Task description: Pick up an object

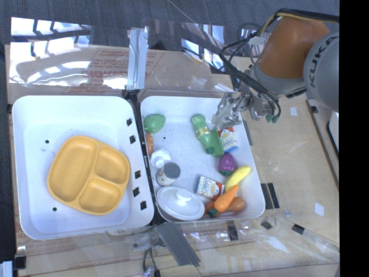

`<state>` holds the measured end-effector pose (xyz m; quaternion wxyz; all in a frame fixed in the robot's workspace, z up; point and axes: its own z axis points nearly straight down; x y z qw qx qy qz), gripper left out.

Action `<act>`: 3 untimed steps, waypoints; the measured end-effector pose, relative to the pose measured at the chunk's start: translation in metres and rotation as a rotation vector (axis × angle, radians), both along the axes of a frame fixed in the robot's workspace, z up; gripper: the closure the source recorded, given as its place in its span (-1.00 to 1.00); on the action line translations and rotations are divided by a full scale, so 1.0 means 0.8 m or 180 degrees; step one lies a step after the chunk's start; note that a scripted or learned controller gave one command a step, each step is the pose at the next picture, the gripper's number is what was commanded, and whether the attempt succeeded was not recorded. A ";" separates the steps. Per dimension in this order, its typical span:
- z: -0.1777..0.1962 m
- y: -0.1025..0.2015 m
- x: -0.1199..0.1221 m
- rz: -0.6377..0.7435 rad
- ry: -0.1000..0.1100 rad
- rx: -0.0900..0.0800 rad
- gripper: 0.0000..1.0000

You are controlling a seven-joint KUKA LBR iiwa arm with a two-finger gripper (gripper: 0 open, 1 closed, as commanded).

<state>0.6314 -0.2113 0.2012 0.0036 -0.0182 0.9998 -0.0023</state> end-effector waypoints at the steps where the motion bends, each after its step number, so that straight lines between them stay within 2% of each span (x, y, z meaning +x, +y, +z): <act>1: -0.050 0.002 -0.075 0.0783 0.0031 0.0015 1.00; 2: -0.011 0.062 -0.131 0.0740 0.0013 0.0010 1.00; 3: -0.002 0.134 -0.179 0.0798 0.0021 0.0015 1.00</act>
